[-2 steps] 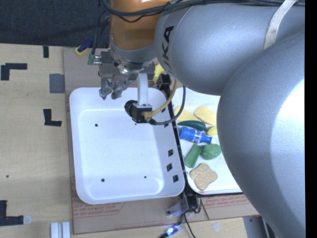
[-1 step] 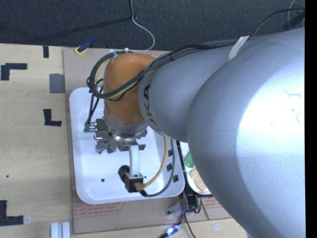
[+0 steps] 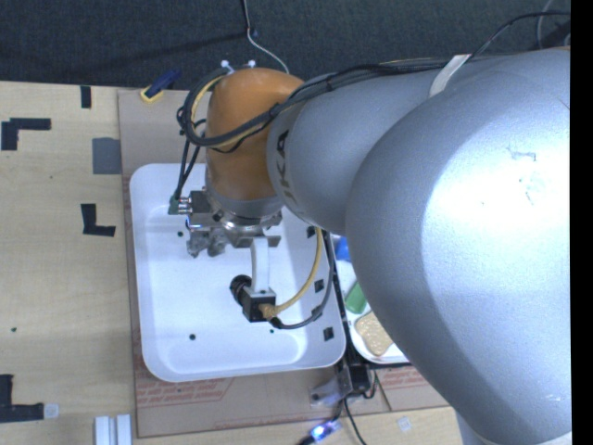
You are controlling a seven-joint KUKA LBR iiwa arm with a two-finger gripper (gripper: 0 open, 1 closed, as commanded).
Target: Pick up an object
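My gripper [image 3: 206,242] hangs low over the far part of the left white bin [image 3: 157,276], under the orange band of the wrist. A small blue bit [image 3: 189,222] peeks out right beside the gripper's left side; what it is, and whether it is held, is unclear. In the right bin, mostly hidden by the arm, lie a blue object [image 3: 341,248], a green object [image 3: 355,297] and a tan, flat object [image 3: 372,335].
The big grey arm covers the right half of the view and most of the right bin. Brown cardboard [image 3: 176,397] lies under the bins. Black tape marks [image 3: 93,221] sit on the wooden bench at left.
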